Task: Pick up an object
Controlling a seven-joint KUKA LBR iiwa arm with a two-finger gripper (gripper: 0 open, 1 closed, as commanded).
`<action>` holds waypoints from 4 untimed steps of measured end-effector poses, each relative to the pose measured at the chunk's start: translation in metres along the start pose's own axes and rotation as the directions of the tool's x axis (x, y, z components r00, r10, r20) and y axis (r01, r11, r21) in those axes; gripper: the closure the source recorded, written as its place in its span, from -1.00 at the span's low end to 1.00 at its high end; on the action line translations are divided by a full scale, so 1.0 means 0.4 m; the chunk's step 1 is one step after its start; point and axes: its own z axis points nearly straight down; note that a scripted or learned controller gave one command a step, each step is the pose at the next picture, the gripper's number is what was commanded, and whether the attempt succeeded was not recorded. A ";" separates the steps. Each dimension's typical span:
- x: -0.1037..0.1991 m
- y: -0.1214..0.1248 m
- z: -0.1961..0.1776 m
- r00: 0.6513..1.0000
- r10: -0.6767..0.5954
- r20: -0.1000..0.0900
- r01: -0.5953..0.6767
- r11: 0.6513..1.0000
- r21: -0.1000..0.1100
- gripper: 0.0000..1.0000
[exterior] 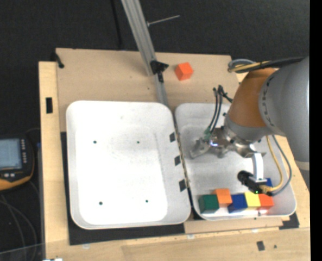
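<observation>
Down at the near edge of the right bin (291, 200) sits the prize: a tight row of blocks, green block (208, 203) at the left end, then an orange block (223, 196), a blue block (238, 202), a yellow block (252, 199) and a second orange block (265, 200), all packed against the bin's near wall. The row's long axis runs left to right across the view, along that wall, and the blocks look to be touching one another, so there's no obvious gap for a finger. Up from there, in the middle of the same bin, the gripper (215, 143) hangs low over bare bin floor, with the arm (280, 99) coming in from the right. Are the fingers spread or closed? I can't tell from here, the metalwork blurs together, but nothing is visible between them. So the key line: the blocks lie nearward of the gripper, toward the bottom of the view, and the nearest of them looks like the orange one standing slightly proud of the row. Further back, the left bin (74, 145), and beyond both bins a lone orange cube (184, 71) on the bench (106, 75), well away.
</observation>
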 end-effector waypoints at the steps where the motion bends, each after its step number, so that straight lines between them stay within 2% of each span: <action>1: 0.038 0.011 0.000 1.000 -0.004 0.000 0.004 1.000 -0.001 -1.00; 3: -0.178 0.139 -0.002 1.000 0.001 0.003 -0.001 1.000 -0.004 -1.00; 4: -0.174 0.139 -0.031 1.000 -0.007 0.004 0.007 1.000 -0.004 1.00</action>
